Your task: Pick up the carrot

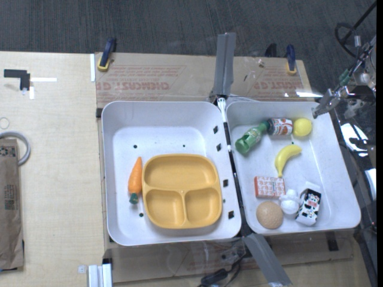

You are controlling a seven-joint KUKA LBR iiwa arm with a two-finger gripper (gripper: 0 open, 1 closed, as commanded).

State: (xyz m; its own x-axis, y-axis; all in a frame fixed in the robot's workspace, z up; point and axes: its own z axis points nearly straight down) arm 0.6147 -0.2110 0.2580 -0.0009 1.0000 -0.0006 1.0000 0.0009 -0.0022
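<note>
Carrot (136, 176), one only, is seen lying just left of a single yellow divided plate (181, 191) in the left bin (114, 160). One banana (286, 158), one lemon (303, 127) and one green bottle (252, 136) are counted to the plate's right. Red cardboard lettering (142, 76) is blurred. The gripper's (328, 102) opening cannot be told.

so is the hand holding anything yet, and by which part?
Nothing held. The hand is at the right bin's far corner; the carrot lies untouched in the left bin beside the yellow plate.

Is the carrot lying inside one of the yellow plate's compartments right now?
No, the carrot lies on the floor of the left bin, beside the left edge of the yellow divided plate, not in any compartment.
</note>
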